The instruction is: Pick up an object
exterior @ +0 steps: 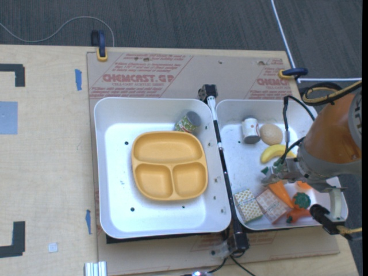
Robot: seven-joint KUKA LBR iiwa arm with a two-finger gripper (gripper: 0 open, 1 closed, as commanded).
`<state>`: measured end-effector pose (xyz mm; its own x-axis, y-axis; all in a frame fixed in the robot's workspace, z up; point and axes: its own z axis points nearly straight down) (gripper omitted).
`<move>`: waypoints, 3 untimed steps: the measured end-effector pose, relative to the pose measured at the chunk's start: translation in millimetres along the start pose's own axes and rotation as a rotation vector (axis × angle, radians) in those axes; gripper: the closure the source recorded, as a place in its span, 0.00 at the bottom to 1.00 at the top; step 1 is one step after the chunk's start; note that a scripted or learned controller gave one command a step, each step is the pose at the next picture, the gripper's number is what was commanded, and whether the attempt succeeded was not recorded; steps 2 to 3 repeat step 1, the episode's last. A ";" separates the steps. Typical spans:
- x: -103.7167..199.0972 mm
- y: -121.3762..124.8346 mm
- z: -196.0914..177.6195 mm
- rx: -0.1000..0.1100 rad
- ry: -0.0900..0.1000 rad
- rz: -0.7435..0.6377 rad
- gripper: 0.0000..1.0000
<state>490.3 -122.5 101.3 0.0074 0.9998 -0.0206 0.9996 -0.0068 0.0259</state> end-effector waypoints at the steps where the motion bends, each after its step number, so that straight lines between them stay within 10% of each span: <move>1: 63.3 38.0 -84.0 0.025 0.021 -0.008 1.00; 3: 63.3 38.0 -84.0 0.025 0.021 -0.008 1.00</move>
